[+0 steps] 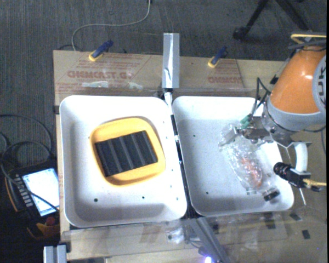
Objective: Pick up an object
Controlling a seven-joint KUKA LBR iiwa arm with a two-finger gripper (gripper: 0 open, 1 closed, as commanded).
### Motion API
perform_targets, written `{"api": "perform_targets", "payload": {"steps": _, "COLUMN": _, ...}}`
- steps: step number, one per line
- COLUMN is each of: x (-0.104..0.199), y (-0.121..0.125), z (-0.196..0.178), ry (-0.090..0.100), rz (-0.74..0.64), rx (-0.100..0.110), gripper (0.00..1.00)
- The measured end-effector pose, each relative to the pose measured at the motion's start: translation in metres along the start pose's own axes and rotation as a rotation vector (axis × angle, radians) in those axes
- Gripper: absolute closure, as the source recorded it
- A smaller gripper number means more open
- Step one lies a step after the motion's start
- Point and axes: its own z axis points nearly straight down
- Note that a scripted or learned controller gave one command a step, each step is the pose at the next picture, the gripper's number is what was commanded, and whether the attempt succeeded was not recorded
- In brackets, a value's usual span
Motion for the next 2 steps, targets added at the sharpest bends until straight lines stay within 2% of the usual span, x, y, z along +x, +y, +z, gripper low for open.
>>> {"api": "perform_targets", "payload": {"steps": 1, "x": -0.03, "y": 0.006, "z": 0.061, "ry": -0.005, "rz": -0.065, "rx": -0.018, "gripper": 0.0}}
{"api": "perform_targets", "payload": {"steps": 2, "x": -0.054, "y": 0.026, "z": 0.087, "ry": -0.023, "rz": -0.206, "rx": -0.059, "gripper": 0.0}}
